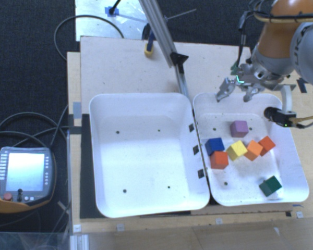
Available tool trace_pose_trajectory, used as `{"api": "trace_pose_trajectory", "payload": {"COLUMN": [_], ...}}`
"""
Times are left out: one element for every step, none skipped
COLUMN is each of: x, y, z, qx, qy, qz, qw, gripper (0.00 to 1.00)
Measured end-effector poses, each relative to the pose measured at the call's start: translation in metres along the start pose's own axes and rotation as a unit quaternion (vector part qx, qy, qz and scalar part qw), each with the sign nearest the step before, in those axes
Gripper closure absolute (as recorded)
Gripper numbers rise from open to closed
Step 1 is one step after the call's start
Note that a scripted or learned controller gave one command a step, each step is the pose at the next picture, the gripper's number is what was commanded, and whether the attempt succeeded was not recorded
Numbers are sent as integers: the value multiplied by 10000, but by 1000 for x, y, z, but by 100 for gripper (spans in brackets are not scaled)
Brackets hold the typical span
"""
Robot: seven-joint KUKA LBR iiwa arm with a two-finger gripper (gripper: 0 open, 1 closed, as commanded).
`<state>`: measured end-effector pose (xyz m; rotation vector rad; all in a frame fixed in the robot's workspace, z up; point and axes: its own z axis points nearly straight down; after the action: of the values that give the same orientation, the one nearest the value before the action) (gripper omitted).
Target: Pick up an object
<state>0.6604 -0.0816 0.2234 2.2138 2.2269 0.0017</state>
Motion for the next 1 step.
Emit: {"api": "trace_pose_trajectory", "payload": {"x": [-2], "y": [1], "z": [41], "qx": [15], "qy": [-1], "qz": [13], "qw": [10000], "gripper": [0]}}
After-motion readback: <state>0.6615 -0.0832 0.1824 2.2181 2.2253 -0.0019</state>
